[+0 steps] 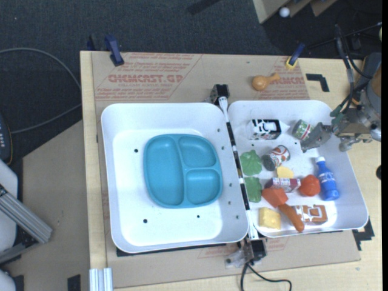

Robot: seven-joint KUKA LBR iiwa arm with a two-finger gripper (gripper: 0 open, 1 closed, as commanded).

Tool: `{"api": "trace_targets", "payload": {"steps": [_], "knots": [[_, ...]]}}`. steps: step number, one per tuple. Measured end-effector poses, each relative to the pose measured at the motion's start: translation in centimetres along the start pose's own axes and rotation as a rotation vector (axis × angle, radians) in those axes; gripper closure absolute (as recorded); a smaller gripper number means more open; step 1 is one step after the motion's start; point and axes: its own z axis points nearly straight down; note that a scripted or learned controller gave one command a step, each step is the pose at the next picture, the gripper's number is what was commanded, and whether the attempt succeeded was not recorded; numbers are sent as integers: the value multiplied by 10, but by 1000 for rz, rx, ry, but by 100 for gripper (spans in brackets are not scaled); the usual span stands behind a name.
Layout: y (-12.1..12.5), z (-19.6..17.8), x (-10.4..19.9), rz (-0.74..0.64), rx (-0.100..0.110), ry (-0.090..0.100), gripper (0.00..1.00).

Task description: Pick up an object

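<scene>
White plastic bins sit side by side: the left bin (121, 162) holds a blue tray (182, 170), the right bin (357, 205) a heap of toy food. Your gripper (316, 137) hangs at the right bin's far right corner, just beside a small can (301, 129); from this slant you cannot tell how it is set or whether it has anything. I judge this the approach step, nothing lifted. The blue bottle (326, 178) and tomato (310, 186) lie near; next you must centre over one object and descend.
</scene>
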Motion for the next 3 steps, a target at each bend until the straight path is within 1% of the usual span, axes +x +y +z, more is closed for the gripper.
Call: {"api": "trace_targets", "payload": {"steps": [1,2,3], "knots": [[35,106,12,0,3,1,0],[71,195,-1,0,4,1,0],[115,199,33,-2,0,1,0]]}}
